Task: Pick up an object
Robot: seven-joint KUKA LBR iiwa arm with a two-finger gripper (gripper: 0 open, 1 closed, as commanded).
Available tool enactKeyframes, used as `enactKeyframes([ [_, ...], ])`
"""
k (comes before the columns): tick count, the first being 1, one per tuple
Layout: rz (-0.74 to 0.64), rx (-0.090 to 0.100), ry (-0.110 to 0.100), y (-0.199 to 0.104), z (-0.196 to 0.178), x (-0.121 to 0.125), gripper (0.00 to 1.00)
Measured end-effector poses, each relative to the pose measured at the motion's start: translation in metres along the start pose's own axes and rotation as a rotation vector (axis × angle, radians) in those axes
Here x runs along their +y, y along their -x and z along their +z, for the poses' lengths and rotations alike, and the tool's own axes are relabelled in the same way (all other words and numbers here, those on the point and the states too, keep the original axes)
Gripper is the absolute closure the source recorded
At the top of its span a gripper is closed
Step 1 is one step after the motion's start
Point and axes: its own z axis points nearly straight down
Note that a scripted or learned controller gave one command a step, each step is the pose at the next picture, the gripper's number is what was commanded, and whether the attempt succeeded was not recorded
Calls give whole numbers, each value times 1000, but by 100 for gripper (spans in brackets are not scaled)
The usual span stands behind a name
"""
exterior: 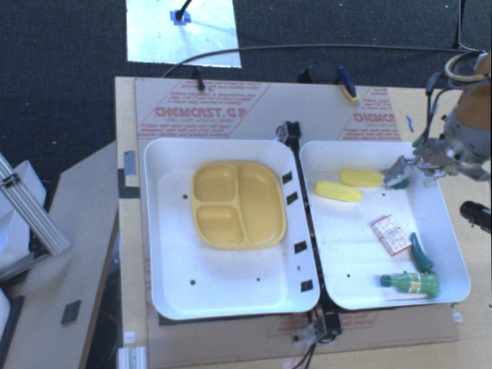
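Observation:
The right bin [446, 229] holds two yellow oblong pieces, one at the back [361, 177] and one [337, 191] nearer the divider. A small red and white packet [391, 234] lies mid-bin. A green bottle with a yellow band [410, 283] lies on its side near the front, with a dark green tool [420, 254] just behind it. My gripper [401, 171] hangs at the back right of this bin, just right of the rear yellow piece. Nothing shows between its fingers.
The left bin [165, 283] carries a yellow divided plate [237, 204]. Black clips run along the divider [301, 229] between the bins. A blue clamp [347, 84] sits at the board's back edge. The arm [469, 121] comes in from the right.

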Motion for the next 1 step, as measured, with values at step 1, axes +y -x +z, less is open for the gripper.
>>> enactKeyframes([
  [1,-3,-3,12,0,-7,3,0],
])
